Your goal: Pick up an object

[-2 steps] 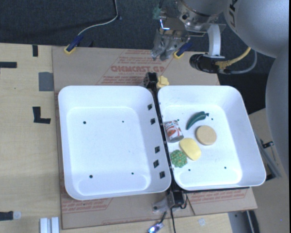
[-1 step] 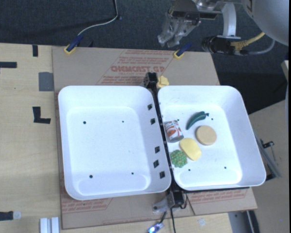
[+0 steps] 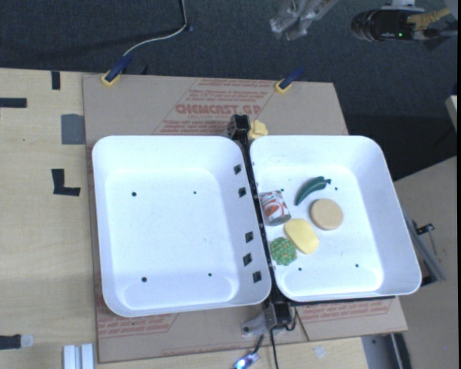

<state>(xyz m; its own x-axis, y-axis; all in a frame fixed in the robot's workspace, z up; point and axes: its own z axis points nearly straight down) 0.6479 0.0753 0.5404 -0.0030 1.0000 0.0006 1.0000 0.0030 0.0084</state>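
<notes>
The right bin (image 3: 369,167) holds several small items grouped near its left side: a small red and white can (image 3: 273,206), a dark green pepper (image 3: 313,188), a tan round cookie-like piece (image 3: 326,214), a yellow lemon-like piece (image 3: 301,235) and a green broccoli piece (image 3: 283,250). My gripper (image 3: 300,12) hangs high at the top of the view, beyond the bench's far edge, well away from the bins. It looks blurred and I see nothing between its fingers.
The left bin (image 3: 169,221) sits beside the right one, joined along a black clipped divider (image 3: 247,206). Both rest on a cardboard sheet (image 3: 215,106) with clamps at the far corners. A cable (image 3: 169,29) trails over the dark floor.
</notes>
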